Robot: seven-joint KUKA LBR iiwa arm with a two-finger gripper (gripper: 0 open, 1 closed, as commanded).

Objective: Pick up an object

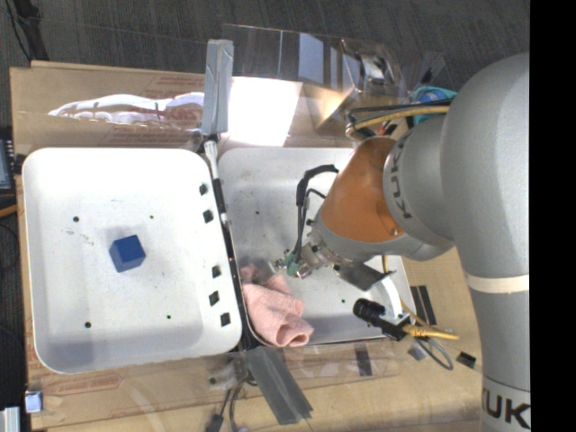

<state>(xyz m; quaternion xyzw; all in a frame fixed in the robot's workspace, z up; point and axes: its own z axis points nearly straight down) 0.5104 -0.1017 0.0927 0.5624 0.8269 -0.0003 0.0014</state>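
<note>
A blue cube (127, 252) lies in the left bin (54, 187), a little left of its middle. A pink cloth (274, 312) lies crumpled in the front left corner of the right bin (261, 178). My gripper (294, 264) hangs low in the right bin, just above the cloth's far edge, under the grey arm and its orange band. The arm hides much of the right bin's floor. I cannot make out how the gripper's tips stand or whether anything is between them.
A raised divider with black clips (216, 241) separates the two bins. A clear plastic sheet (297, 61) stands behind the right bin. Crumpled plastic wrap (126, 111) lies on the cardboard behind the left bin.
</note>
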